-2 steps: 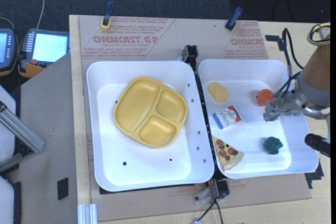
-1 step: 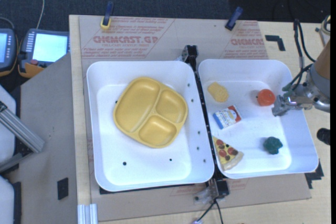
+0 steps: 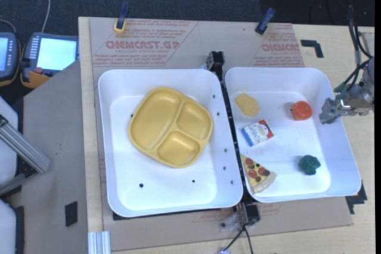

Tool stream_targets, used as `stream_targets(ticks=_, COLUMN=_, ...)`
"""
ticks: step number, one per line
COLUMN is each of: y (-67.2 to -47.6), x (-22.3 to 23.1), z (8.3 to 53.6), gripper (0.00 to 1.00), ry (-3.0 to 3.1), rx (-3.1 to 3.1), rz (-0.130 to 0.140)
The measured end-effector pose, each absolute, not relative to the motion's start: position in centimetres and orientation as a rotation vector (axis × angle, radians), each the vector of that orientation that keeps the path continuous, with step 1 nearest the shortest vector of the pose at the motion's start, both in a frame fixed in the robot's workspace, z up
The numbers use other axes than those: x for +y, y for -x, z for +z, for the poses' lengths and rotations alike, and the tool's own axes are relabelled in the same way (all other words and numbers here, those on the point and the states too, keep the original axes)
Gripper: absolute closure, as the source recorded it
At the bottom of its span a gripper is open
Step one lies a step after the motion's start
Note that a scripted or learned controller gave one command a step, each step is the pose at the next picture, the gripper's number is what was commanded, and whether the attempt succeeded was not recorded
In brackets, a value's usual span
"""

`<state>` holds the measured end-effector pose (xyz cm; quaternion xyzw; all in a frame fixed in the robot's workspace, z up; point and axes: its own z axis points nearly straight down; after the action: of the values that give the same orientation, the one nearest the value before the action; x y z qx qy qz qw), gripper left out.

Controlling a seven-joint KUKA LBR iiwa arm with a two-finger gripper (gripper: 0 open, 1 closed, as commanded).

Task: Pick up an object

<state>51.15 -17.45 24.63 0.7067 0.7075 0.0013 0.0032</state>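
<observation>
The right bin holds a yellow lumpy toy, a red tomato, a small blue-and-white carton, a pizza slice and a dark green broccoli piece. My gripper pokes in at the right edge of this bin, just right of the tomato and apart from it. Nothing shows between its fingers.
The left bin holds a yellow divided plate. Blue clamps and a yellow-tipped clamp sit at the board's far edge. A tablet and pendant lie off the bench at left.
</observation>
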Motion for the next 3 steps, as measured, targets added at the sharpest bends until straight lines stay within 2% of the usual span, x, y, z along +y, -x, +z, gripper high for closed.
stream_targets(ticks=1, y=-52.0, x=-11.6, z=24.4, gripper=1.0, ry=-2.218, rx=2.227, rz=0.001)
stream_targets(ticks=3, y=-55.0, x=-2.5, z=22.0, gripper=1.0, ry=-2.219, rx=2.226, rz=-0.001)
